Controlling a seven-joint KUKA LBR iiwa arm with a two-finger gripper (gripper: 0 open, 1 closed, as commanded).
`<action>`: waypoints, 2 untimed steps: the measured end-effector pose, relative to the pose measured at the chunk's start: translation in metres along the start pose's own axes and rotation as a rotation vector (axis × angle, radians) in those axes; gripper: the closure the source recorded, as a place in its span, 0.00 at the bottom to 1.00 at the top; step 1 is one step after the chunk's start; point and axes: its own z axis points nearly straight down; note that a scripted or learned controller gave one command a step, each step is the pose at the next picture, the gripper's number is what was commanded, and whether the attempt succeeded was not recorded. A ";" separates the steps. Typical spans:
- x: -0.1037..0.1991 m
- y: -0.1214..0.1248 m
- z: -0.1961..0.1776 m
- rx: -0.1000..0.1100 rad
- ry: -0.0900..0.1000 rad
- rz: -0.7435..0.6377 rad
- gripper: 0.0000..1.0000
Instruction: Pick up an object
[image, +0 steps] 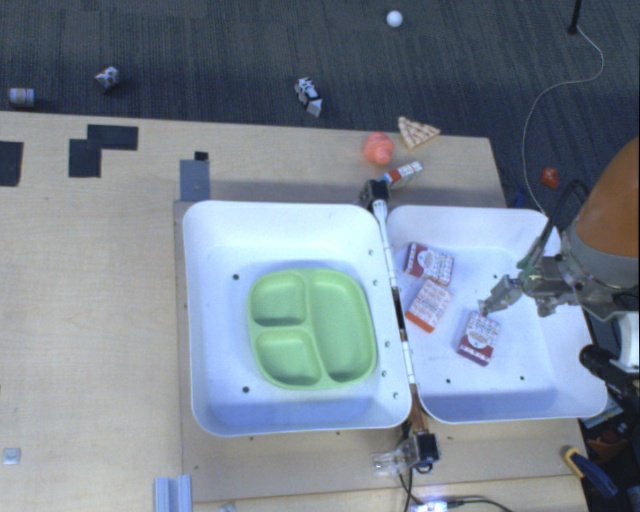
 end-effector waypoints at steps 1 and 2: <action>0.028 0.021 0.098 -0.016 -0.005 0.002 0.00; 0.047 -0.010 0.107 -0.026 -0.012 0.004 0.00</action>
